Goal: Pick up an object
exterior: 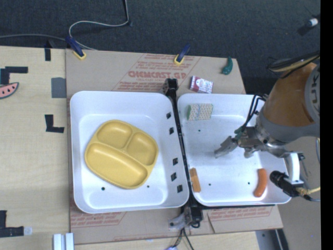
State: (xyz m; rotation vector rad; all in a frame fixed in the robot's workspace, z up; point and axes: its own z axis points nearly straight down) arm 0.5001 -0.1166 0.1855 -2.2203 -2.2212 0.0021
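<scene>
In the right bin (229, 108), three small things lie well apart — a pale green-patterned sponge-like pad (200, 111) at the upper left corner, flat; a short orange-brown stick (195, 180) along the lower left wall, lengthwise up-down; and an orange sausage-shaped piece (260, 183) at the lower right, nearly upright in the frame.

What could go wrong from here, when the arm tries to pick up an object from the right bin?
1. The tool hangs over bare bin floor, so closing here would likely grasp nothing.
2. The orange sausage-shaped piece and the small orange-brown block lie close to the walls of the shallow white right bin, which may block a finger.
3. The flat green-patterned sponge lies against the far wall and may slip.
</scene>
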